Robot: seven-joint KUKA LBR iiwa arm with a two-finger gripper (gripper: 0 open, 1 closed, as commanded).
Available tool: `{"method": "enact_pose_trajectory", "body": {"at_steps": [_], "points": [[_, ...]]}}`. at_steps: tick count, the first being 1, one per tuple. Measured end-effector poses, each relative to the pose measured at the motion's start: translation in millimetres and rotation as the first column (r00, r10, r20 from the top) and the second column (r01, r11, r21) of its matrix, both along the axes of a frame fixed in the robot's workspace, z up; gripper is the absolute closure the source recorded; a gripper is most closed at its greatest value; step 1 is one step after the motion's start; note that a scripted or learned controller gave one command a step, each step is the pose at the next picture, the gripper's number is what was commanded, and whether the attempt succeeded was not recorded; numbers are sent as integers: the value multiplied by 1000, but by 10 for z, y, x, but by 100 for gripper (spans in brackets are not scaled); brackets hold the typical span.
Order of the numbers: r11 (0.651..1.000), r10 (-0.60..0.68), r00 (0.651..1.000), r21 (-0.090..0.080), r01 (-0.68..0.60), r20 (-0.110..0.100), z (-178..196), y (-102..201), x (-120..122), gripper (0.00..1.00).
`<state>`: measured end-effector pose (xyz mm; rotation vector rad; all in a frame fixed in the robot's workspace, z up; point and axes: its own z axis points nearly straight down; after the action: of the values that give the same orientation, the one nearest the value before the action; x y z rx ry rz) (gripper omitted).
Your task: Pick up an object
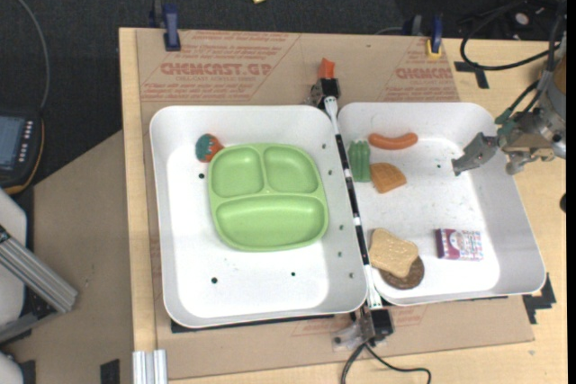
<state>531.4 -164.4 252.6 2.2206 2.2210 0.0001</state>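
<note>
Bench [270,58]: brown board surface. Two shallow white bins rest directly on it, side by side and touching: left bin [180,274], right bin [504,247].

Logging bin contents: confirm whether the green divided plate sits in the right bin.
No, the green divided plate lies in the left bin, beside the right bin.

Gripper [475,155] sits over the right bin [504,220], near its far right edge. Sausage [393,140], pickle [360,161] and wedge [388,178] lie to its left; packet [459,244] and bread slice [394,253] lie nearer the camera. Divided plate [267,196] sits well left, in the left bin [180,247].
</note>
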Motion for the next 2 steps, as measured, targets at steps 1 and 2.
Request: {"method": "enact_pose_trajectory", "body": {"at_steps": [1,2], "points": [[1000,7,1000,4,-7,-7,-927,593,421,0],[1000,3,1000,-1,-3,4,-1712,625,978,0]]}}
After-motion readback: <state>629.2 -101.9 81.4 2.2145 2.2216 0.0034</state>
